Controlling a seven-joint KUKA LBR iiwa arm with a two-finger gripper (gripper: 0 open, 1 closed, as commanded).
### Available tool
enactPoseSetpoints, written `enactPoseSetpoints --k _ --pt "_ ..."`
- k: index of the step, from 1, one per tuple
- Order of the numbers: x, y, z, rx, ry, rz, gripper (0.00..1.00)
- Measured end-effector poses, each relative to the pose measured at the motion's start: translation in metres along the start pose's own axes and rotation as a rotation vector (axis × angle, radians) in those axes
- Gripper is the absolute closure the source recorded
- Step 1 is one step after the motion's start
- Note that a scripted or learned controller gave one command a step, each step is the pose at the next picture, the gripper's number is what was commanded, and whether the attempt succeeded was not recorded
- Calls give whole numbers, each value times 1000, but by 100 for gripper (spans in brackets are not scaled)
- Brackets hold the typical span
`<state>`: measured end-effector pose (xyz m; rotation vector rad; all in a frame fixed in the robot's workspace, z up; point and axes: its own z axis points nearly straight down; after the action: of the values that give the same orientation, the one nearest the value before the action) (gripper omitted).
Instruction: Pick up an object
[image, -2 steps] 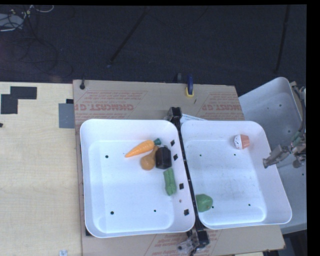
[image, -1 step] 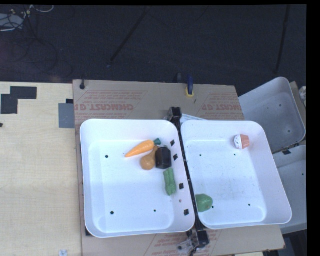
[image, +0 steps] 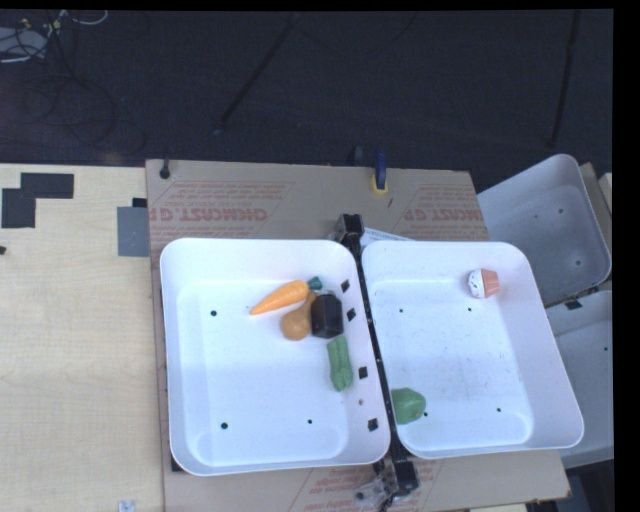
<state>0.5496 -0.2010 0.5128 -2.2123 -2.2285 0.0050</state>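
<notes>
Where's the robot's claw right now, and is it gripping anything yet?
Gripper: not in view, so its state cannot be told; the carrot lies in the left bin.

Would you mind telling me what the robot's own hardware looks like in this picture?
The left bin and right bin are shallow, white and round-cornered, joined by a black strip with a metal clamp. A pale grey panel stands to the right.

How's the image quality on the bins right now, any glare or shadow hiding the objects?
Camera view: left bin brightly lit, its white floor nearly washed out; right bin dimmer and greyish. Carrot and green piece are soft-edged but readable. Background above the bench is dark.
</notes>
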Motion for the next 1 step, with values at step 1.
enactPoseSetpoints --k 1 --pt "29 77 -25 -5 1 2 100"
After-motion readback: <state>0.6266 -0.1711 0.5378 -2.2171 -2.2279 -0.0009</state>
